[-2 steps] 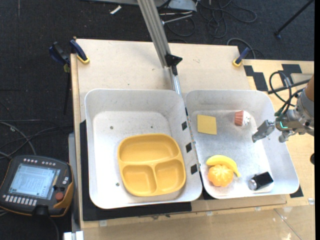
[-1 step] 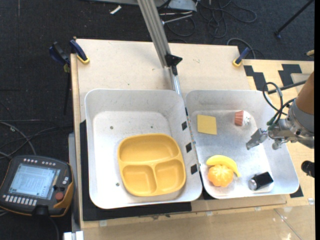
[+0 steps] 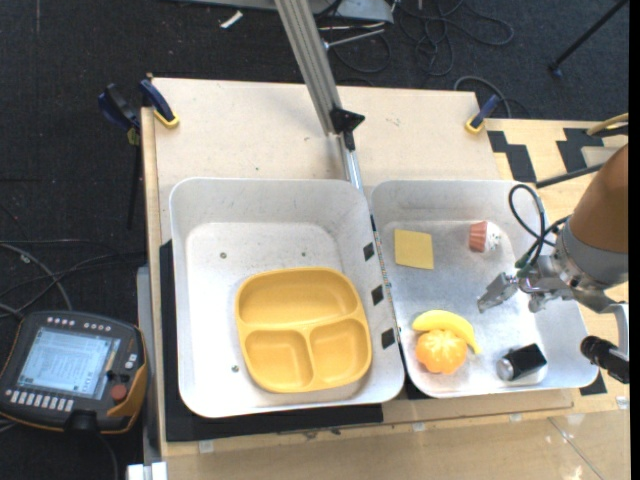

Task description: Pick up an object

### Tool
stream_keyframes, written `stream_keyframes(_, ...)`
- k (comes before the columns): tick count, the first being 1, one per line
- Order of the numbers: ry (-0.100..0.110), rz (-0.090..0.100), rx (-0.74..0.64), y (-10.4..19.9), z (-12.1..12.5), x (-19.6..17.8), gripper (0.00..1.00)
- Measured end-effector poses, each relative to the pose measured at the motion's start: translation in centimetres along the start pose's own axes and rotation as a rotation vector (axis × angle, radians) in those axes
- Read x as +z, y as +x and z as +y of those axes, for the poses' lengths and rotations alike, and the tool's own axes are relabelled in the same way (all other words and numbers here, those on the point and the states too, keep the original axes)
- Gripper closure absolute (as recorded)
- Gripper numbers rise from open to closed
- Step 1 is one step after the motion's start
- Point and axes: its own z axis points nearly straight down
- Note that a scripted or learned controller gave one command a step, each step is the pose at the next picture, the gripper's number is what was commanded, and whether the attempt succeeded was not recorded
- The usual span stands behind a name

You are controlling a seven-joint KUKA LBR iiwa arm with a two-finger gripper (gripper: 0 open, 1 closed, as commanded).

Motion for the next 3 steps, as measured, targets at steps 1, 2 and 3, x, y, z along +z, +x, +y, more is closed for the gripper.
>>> stream_keyframes(1, -0.007, -0.003, 0.0, 0.0, 0.1, 4.0, 0.0)
stream_keyframes(2, -0.009, -0.003, -0.001, 0.0, 0.2, 2.9, 1.0)
stream_keyframes(3, -0.01, -0.003, -0.003, 0.2, 0.9, -1.5, 1.0)
